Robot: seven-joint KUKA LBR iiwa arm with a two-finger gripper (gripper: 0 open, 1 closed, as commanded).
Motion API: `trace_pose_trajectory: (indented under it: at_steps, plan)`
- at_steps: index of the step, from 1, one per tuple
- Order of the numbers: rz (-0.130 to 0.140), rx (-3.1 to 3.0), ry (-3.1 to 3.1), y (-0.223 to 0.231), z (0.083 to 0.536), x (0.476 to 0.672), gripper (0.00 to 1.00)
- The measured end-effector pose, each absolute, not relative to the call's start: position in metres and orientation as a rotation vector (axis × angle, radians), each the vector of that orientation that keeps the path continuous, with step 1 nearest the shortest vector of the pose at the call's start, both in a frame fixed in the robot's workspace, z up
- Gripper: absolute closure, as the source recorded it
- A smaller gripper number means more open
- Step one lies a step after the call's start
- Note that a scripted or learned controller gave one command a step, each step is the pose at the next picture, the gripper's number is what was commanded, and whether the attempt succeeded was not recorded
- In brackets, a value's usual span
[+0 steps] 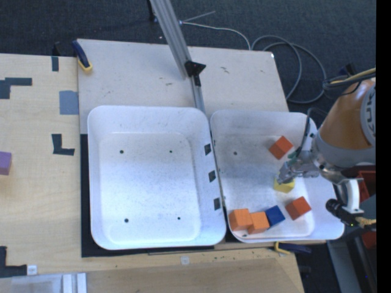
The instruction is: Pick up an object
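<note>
In the right bin (244,133) lie several small blocks. An orange-red cube (281,147) sits toward the back right, a yellow block (283,187) in the middle right, a red-brown cube (298,207) near the front right, and a blue block (275,215) beside two orange blocks (248,220) at the front wall. My gripper (287,177) reaches down from the right and its tip stands right over the yellow block, touching or almost touching its top. The arm's orange band (345,124) rises above it at the right edge.
The left bin (146,176) stands beside the right one, divided from it by a rim with black clips. A metal pole (174,32) slants across the back. Cables lie on the dark floor at the back right. A purple block (5,162) rests on the wooden table at far left.
</note>
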State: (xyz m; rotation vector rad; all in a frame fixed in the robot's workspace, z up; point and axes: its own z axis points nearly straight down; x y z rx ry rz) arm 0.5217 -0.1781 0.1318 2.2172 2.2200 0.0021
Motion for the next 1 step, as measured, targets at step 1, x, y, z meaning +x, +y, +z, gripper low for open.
trace_pose_trajectory:
  at_steps: [1]
  plan:
    - [0.001, 2.218, 2.220, -0.1782, 0.1312, 0.5214, 0.00]
